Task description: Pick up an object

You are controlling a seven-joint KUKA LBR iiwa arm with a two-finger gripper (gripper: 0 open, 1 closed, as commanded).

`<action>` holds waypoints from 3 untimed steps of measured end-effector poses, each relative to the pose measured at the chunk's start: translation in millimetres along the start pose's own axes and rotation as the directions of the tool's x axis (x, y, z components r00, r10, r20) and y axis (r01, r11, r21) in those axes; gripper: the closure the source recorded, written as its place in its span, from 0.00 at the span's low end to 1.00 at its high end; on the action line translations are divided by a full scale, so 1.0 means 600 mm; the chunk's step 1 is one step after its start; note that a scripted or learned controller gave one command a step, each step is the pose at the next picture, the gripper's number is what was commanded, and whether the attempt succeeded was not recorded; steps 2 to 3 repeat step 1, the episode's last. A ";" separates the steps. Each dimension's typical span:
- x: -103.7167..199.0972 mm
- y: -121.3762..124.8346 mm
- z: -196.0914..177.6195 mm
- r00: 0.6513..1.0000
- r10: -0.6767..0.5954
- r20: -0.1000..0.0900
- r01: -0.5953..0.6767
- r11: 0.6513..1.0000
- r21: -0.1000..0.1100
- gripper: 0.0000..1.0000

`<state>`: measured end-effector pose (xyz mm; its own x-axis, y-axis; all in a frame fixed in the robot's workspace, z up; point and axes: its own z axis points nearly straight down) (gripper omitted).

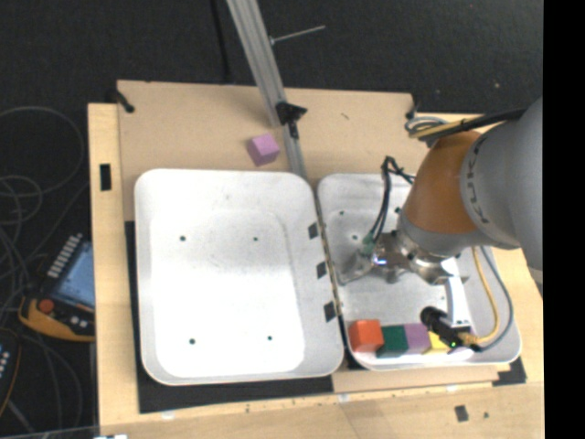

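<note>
arm (475, 186): you see it reach in from the right, its orange band and grey wrist hanging over the right bin.
gripper (384, 262): low over the middle of the right bin, near its left wall; you cannot tell how far the fingers are spread, and nothing shows between them.
right bin (352, 199): white and shallow, touching the left bin along their shared edge.
blocks: your targets sit in a row along the right bin's near wall, an orange block (366, 335), a green block (394, 340) and a purple block (417, 337), each touching the next.
yellow piece (448, 341): just right of the purple block, partly hidden by a black part of the arm.
left bin (228, 273): white, only a few dark dots on its floor.
stray cube (263, 149): purple, on the bench behind the left bin, outside both bins.
pole (260, 62): slants up from between the bins.
</note>
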<state>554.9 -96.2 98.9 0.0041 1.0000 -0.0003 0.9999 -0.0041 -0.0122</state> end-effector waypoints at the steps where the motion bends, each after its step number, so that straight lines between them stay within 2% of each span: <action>1: 0.000 0.009 -0.027 1.000 0.005 0.000 -0.005 1.000 -0.016 1.00; 3: 0.000 0.009 -0.027 1.000 0.005 0.000 -0.005 1.000 -0.016 1.00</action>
